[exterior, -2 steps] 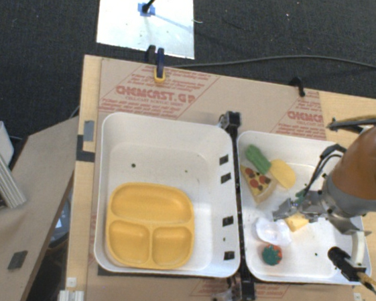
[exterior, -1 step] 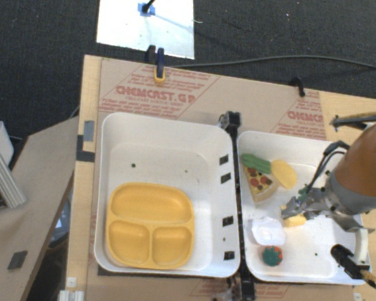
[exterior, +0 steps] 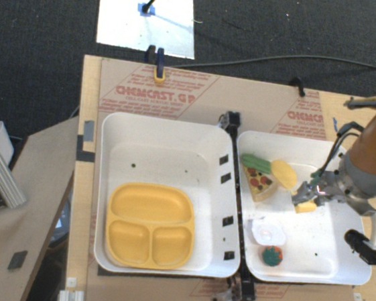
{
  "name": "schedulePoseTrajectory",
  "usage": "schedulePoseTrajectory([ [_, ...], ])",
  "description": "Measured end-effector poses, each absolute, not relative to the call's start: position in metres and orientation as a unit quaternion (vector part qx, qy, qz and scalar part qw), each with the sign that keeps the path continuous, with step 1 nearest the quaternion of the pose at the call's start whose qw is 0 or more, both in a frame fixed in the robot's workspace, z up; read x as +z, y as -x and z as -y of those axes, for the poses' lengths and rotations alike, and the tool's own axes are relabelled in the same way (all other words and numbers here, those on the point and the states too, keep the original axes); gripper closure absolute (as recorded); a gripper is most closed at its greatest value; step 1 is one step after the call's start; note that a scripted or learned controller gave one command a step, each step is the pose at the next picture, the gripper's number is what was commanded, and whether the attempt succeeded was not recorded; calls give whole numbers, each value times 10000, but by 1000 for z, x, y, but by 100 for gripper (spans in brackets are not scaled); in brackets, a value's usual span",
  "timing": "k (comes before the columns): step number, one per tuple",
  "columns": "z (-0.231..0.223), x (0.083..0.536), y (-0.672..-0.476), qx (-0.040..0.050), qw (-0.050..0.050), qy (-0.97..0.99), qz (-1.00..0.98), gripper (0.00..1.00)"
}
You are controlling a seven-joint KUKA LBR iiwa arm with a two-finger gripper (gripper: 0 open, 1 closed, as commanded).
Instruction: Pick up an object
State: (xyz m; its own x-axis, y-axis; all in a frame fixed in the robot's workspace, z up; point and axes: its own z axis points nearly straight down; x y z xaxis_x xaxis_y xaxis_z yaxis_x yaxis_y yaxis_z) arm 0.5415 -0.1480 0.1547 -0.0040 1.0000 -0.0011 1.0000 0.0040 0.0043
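Tool point(exterior: 306, 196) over yellow block point(exterior: 306, 207), orientation unclear.

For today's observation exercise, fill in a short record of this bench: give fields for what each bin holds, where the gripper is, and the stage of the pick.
left bin: yellow divided tray
right bin: pizza slice toy, green piece, yellow round piece, small yellow block, white disc, green ball
gripper: low in the right bin, at the small yellow block
stage: no object seen lifted yet
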Motion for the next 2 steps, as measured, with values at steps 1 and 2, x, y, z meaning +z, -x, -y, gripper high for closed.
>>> schedulePoseTrajectory([
  [1,145,199,-546,17,27,-7055,-7087,100],
  [2,145,223,-547,11,16,-7055,-7087,100],
])
